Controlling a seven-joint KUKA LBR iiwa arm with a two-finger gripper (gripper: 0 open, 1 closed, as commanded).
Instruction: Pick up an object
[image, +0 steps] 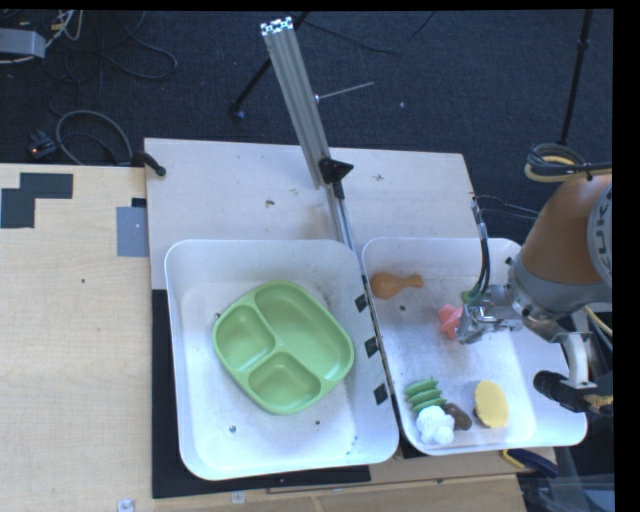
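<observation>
Left white bin (190, 300) holds a green three-compartment plate (283, 345), lying flat near its centre. A grey metal rail (300, 100) slants from top centre of the frame down to the divide between the bins. Pale wooden surface (70, 350) fills the left of the frame. Black cables (90, 135) coil on dark floor, upper left.

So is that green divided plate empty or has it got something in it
Empty: the green divided plate in the left bin shows three bare compartments.
</observation>
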